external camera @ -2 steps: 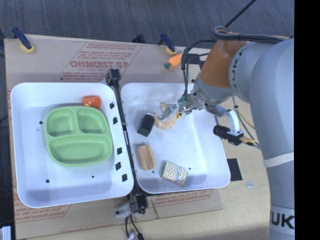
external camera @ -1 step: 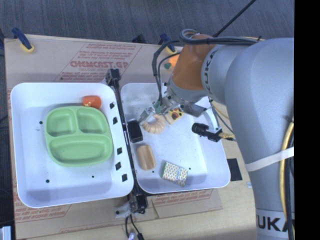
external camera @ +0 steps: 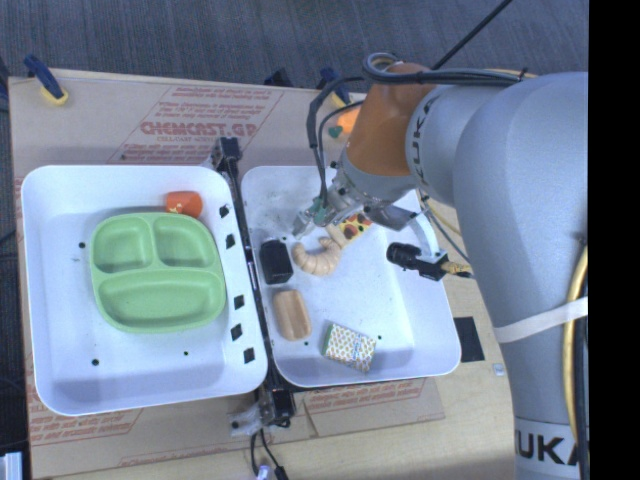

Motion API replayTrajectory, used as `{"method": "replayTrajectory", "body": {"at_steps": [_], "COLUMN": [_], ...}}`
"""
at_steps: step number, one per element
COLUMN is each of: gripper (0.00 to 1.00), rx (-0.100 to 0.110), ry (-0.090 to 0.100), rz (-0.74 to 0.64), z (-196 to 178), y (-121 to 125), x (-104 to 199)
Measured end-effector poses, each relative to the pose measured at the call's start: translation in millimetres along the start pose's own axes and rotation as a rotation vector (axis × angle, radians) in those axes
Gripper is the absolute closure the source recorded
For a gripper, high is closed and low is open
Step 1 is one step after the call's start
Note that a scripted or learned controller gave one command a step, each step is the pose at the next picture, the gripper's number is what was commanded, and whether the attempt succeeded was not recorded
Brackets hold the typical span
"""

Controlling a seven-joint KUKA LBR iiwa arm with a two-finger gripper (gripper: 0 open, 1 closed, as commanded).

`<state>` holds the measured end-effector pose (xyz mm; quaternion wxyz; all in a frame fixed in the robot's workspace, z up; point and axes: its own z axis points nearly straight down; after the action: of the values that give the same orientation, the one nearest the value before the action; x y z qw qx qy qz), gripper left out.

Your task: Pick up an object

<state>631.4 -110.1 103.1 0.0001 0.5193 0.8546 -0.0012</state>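
Observation:
My gripper (external camera: 322, 215) hangs low over the far part of the right bin (external camera: 420, 328), with the grey arm and its orange band above it. Just below the gripper lies a tan, curled croissant-like piece (external camera: 319, 258). A small yellow and red thing (external camera: 352, 230) sits right beside the gripper. A black block (external camera: 276, 261) lies at the bin's left side, a tan oblong bread-like piece (external camera: 291, 314) in front of it, and a patterned block (external camera: 349, 346) near the front wall. I see nothing held between the fingers.
The left bin (external camera: 50, 268) holds a green divided plate (external camera: 157, 271) and a small orange-red thing (external camera: 184, 204) behind it. A divider with black clips (external camera: 243, 268) runs between the bins. Cardboard (external camera: 150, 108) lies under both.

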Motion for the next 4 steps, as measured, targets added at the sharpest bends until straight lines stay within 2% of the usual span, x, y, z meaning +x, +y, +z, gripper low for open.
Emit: {"method": "replayTrajectory", "body": {"at_steps": [1,2,3,4], "gripper": [0.0,0.0,0.0,0.0], "rx": [0.0,-0.017,0.002,0.003], "ry": [-0.001,-0.024,0.003,-0.01], "rz": [0.001,-0.025,-0.009,-0.104], "z": [0,2,12,11], "y": [0,-16,-121,-113], "x": [-1,12,52,58]}}
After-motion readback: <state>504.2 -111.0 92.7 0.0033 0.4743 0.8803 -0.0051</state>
